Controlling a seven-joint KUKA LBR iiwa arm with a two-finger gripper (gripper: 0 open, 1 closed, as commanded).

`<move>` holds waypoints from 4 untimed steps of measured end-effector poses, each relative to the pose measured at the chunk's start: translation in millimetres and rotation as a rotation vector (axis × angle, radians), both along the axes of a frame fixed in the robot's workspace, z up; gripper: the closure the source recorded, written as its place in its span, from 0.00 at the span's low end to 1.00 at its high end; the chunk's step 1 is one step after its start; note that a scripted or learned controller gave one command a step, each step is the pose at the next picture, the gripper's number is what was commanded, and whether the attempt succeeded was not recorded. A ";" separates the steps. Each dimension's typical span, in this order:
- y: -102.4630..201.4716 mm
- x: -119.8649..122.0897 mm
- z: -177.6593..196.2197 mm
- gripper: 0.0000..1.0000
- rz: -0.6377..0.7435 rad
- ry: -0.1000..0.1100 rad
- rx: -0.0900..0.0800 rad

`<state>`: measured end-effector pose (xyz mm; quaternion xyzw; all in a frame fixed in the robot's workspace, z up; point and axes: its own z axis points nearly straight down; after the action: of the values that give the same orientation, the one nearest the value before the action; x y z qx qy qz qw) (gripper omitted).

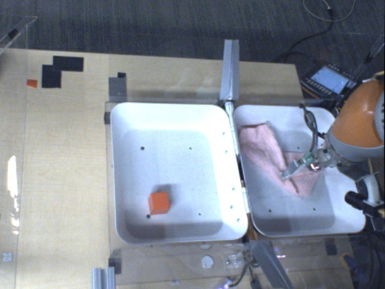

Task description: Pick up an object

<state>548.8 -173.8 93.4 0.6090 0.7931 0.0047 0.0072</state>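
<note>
My claw is down in the right bin, at the near right part of a crumpled pink cloth. Whether the claw is spread or closed I cannot tell, since the tips blur into the folds. The cloth lies on the bin floor, running from the bin's far left corner toward its middle, with my claw touching or just above its near end. No part of it appears raised off the floor, so I judge the pick not yet done: a grip has to be confirmed and the lift is all to come.

In the left bin an orange block sits alone near the near left corner, well apart from my arm.

Count: two white bins side by side on the desk; one pink cloth; one orange block; one arm with one claw. At the far left of the desk lie black patches and one small orange tag.
</note>
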 end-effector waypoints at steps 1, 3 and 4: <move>0.2 4.5 14.3 1.00 0.001 -0.014 -0.004; 72.4 50.3 4.7 1.00 -0.329 0.005 0.004; 105.6 104.1 93.9 1.00 0.004 0.007 0.000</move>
<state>652.9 -68.1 187.3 0.6075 0.7943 0.0025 0.0046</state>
